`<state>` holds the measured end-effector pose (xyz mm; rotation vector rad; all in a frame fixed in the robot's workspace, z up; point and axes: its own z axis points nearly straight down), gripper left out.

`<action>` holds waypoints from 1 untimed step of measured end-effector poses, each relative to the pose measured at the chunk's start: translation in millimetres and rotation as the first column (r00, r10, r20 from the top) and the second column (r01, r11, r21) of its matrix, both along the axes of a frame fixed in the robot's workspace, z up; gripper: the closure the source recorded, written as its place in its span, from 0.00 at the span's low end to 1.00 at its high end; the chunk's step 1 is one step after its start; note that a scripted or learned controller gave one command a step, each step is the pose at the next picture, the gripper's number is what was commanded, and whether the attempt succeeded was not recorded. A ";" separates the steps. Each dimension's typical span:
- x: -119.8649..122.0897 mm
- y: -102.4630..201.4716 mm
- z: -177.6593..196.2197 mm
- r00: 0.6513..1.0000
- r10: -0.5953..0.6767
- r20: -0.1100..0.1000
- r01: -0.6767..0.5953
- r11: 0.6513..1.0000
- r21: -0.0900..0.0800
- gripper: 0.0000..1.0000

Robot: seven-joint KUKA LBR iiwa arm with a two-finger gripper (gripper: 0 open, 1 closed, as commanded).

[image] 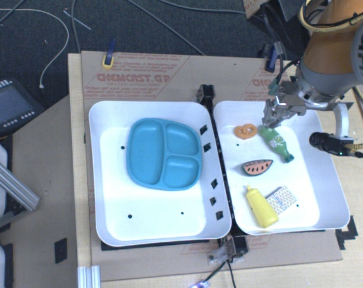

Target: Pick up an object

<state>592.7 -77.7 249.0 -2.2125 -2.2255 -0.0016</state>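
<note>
The gripper hangs over the upper part of the right bin, its fingers pointing down at the top end of the green bottle. From above, the fingertips merge with the bottle's neck, so I cannot tell whether the jaws are apart or closed, nor whether they grip the bottle or only touch it. The bottle lies flat and tilted, its neck toward the gripper and its base toward the bin's middle.

Taking the bottle as the landmark: the orange donut lies just to its left, near but apart. The watermelon slice lies below it and a little left, well clear of it. Further below sits the yellow bottle, lying on its side with its cap pointing up toward the slice. The patterned pouch lies just beside the yellow bottle on its right, touching or nearly so.

Well to the left of the green bottle, across the divide between bins, the left bin holds a blue tray with three compartments.

The arm, grey with its orange band, rises above and right of the bottle, beyond the bin's far edge.
</note>
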 end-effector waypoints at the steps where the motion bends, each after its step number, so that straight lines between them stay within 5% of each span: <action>1: 1.9 63.6 -7.9 1.000 0.001 -0.001 -0.001 1.000 0.000 1.00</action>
